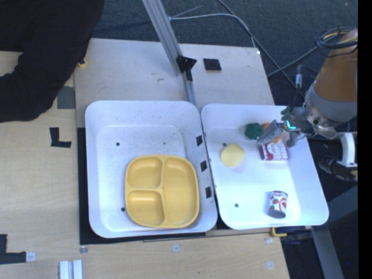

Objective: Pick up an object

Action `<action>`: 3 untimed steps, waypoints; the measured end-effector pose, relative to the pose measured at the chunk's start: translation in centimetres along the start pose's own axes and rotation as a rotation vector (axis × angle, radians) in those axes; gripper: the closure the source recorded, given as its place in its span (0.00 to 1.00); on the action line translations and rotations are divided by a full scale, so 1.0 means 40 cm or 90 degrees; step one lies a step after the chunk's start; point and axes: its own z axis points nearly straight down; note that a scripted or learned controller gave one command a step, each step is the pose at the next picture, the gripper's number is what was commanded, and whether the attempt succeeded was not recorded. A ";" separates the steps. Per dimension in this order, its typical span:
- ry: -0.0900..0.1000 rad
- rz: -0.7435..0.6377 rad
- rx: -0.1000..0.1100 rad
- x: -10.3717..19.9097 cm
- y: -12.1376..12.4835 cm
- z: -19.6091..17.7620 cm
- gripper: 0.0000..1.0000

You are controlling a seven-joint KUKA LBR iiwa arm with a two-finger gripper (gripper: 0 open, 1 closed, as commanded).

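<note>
The grey arm with its orange band (337,77) enters from the right, wrist angled downward, two-finger claw (273,133) pointing left.

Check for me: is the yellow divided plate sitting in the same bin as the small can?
No, the yellow divided plate lies in the left bin, while the small can lies in the right bin.

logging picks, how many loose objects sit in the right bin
4: a yellow round item mid-bin, a green one and a red-white packet by the gripper, a can near front; more may be hidden.
</note>
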 end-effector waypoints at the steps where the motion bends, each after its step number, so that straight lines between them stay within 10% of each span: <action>1: 0.000 0.000 -0.001 0.000 0.001 -0.001 0.00; 3: 0.000 0.001 0.002 -0.011 0.023 0.234 0.00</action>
